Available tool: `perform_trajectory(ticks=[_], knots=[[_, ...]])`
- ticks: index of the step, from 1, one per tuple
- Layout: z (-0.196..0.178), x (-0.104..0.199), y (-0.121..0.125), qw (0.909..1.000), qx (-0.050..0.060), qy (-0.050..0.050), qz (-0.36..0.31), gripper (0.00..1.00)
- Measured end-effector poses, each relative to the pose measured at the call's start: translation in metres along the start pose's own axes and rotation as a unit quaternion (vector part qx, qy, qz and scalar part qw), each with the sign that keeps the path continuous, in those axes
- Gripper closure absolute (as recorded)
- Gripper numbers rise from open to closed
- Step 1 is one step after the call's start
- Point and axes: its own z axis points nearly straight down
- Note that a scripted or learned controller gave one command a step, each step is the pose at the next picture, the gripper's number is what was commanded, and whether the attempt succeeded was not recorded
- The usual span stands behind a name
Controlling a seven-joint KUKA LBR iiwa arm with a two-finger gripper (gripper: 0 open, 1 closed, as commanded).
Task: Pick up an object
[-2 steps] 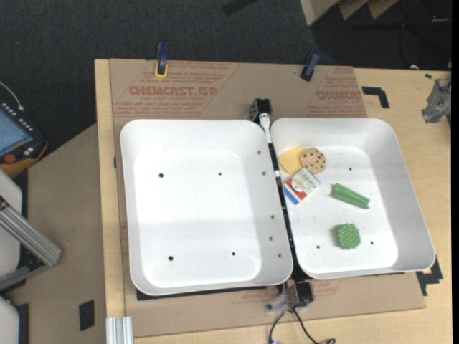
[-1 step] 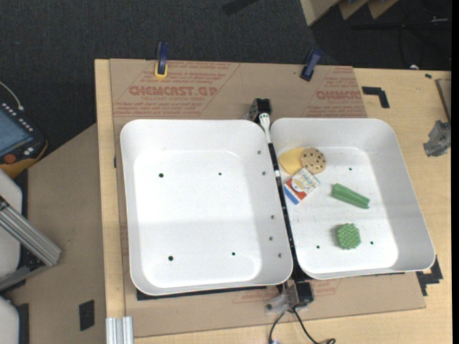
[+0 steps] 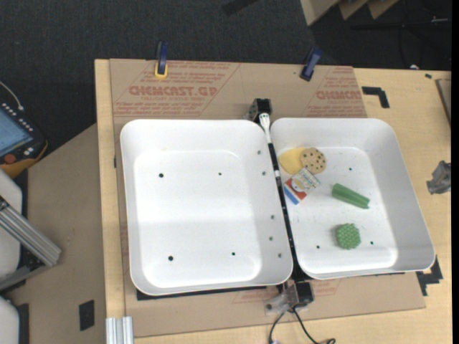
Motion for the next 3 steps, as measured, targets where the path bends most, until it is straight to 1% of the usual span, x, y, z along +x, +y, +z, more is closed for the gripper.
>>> perform_trajectory(ticks=[1,2,3], knots=[[-0.180,0.046,0.004,0.9999,-0.012,-0.004,-0.005,1.00],[-0.046,-0.002,0.002,1.0000,0.002,0.000,0.001,1.00],[0.055,0.039,0.003,1.0000,0.002,0.002,-0.003,1.00]])
